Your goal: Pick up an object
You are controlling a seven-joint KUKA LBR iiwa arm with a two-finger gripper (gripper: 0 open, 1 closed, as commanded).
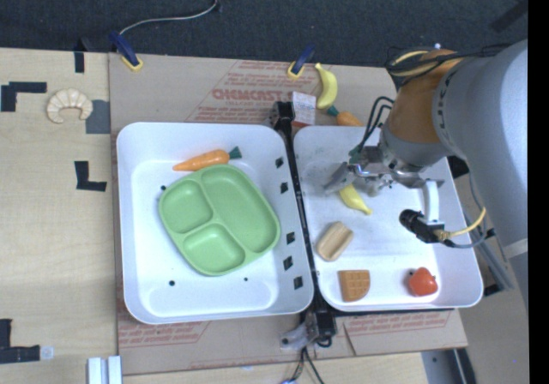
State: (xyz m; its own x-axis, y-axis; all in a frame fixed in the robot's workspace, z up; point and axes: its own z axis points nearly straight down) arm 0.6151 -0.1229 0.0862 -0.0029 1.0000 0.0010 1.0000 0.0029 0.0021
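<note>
The pincer (353, 183) hangs over the small banana (353, 198) (grip unclear, I cannot tell), which may well roll aside.

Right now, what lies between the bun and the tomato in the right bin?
In the camera view, the waffle lies between the bun and the tomato, low on the right bin's floor, apart from both.
</note>
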